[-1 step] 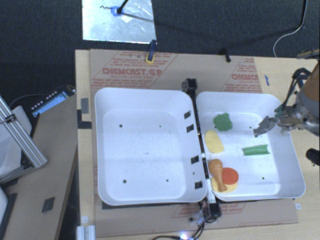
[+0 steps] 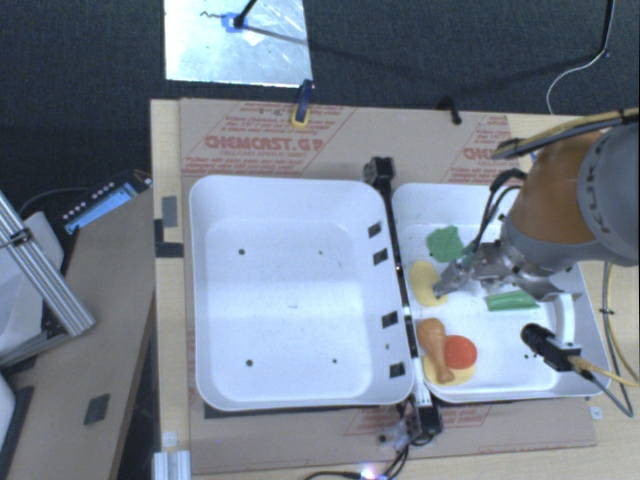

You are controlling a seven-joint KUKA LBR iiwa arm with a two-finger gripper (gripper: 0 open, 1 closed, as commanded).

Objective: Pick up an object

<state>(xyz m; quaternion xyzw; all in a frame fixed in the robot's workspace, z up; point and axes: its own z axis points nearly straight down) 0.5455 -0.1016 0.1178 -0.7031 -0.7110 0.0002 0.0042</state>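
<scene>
In the right-hand white bin (image 2: 575, 388), the gripper (image 2: 447, 280) (whether it holds anything, I cannot tell) hangs over a yellow piece (image 2: 423, 281) — green leaf (image 2: 444, 240) just beyond.

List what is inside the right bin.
The right bin holds a green piece, a yellow piece, a green block, an orange drumstick-shaped toy, a red disc. The arm hides the rest.

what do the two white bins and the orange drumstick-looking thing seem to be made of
Left bin and right bin: likely thin moulded plastic, smooth with a slight sheen, with rounded corners and a soft rim. Drumstick-shaped toy in the right bin: probably plastic or rubber, of even orange-tan colour with no texture; too small to tell for sure.
</scene>
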